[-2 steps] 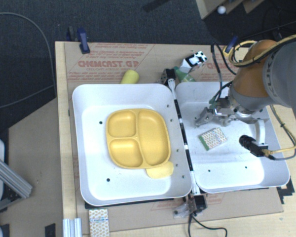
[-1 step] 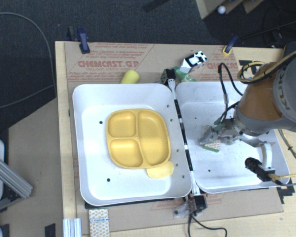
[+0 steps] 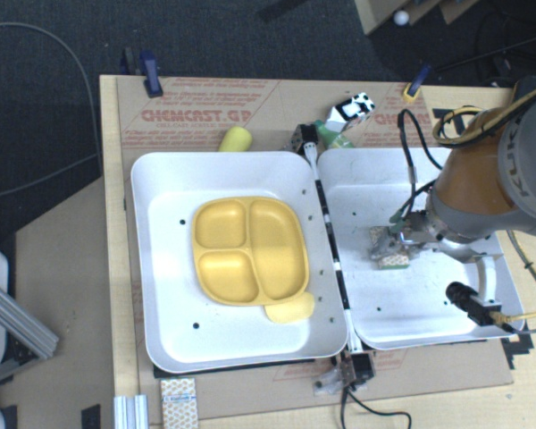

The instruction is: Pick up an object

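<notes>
My gripper [image 3: 389, 242] is low in the right bin [image 3: 366, 302], near its middle, at the end of the grey arm with the orange band [image 3: 469, 181]. A small speckled pale object [image 3: 393, 260] lies on the bin floor directly under the gripper; whether it is touched or held cannot be told. In the left bin [image 3: 161, 239] a yellow divided plate [image 3: 248, 248] lies flat near the centre. A small pale yellow piece [image 3: 291, 309] peeks out from under the plate's front right edge.
Behind the bins, on the cardboard bench top, lie a yellow object [image 3: 236, 138] and a black, white and green item [image 3: 347, 114]. Blue clamps [image 3: 150, 72] grip the back edge. A patterned packet [image 3: 179, 402] sits at the front left.
</notes>
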`<state>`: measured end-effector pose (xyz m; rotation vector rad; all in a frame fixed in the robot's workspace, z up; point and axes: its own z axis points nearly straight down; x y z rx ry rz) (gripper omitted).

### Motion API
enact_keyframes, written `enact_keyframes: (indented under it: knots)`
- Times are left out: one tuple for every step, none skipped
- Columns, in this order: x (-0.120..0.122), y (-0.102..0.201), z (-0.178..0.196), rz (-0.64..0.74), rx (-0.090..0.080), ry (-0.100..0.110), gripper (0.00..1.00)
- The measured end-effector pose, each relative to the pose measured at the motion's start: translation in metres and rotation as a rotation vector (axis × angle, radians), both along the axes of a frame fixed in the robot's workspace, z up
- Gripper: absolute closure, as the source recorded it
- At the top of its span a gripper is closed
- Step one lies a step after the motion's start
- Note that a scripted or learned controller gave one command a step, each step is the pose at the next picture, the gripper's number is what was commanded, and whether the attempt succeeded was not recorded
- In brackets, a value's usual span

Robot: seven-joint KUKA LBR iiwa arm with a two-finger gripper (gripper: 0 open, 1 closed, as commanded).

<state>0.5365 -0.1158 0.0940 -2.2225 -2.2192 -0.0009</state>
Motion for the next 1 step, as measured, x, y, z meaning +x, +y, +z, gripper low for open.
enact_keyframes:
  knots:
    - [0.0106,0.0755,0.0912,0.004,0.000,-0.002,1.00]
